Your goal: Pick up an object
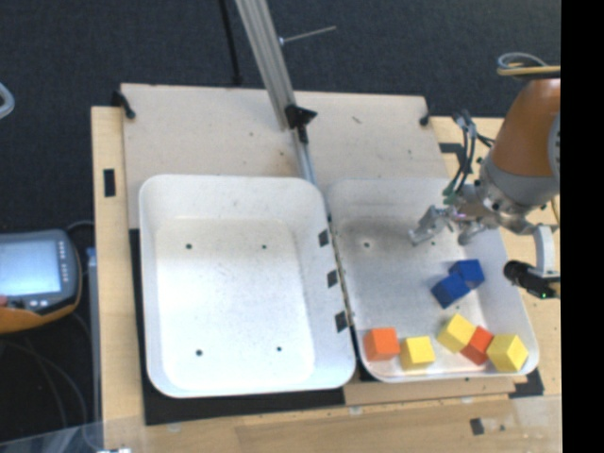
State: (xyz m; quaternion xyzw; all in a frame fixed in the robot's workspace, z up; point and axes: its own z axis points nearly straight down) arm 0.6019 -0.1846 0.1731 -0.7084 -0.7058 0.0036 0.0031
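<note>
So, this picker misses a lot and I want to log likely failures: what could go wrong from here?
1. The yellow, red and second yellow foam cubes sit packed together by the right white bin's near rim, so a grasp there may wedge or nudge neighbours.
2. The two-finger gripper hangs over bare floor, apart from the blue foam block; closing here would likely catch nothing.

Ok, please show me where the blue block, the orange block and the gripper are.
blue block [457,282]: camera view, its top face.
orange block [381,343]: camera view, its top face.
gripper [427,226]: camera view, between its fingertips.
</note>
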